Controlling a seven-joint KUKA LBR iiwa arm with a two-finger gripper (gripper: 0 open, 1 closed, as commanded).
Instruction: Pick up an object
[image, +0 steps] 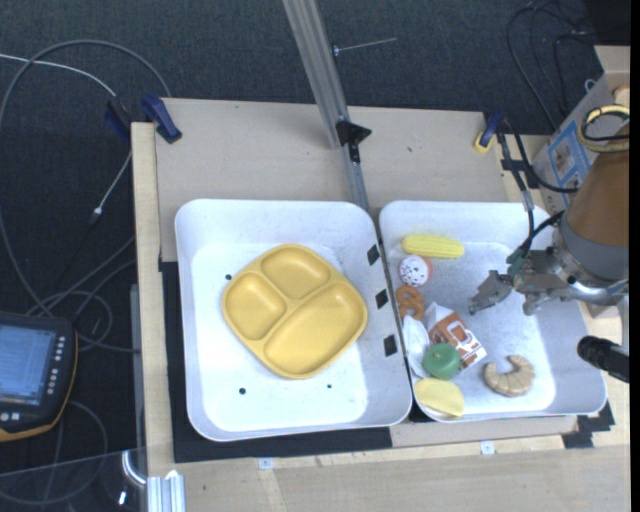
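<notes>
The right bin (560, 395) holds several small objects. A yellow corn cob (432, 246) lies at its far left, with a white ball with red marks (414, 270) and a brown pretzel (409, 299) just in front of it. Nearer the front are an orange and white packet (459, 333), a green round piece (441, 359), a pale yellow piece (440, 397) and a tan croissant (510, 375). My gripper (508, 300) hangs over the bare middle of this bin, right of the packet and behind the croissant. It is open and nothing lies between its fingers.
The left bin (200, 400) holds a yellow divided plate (294, 310). A metal pole (322, 70) slants down to the wall between the bins. Cables (530, 175) and the arm's body crowd the right bin's far right corner.
</notes>
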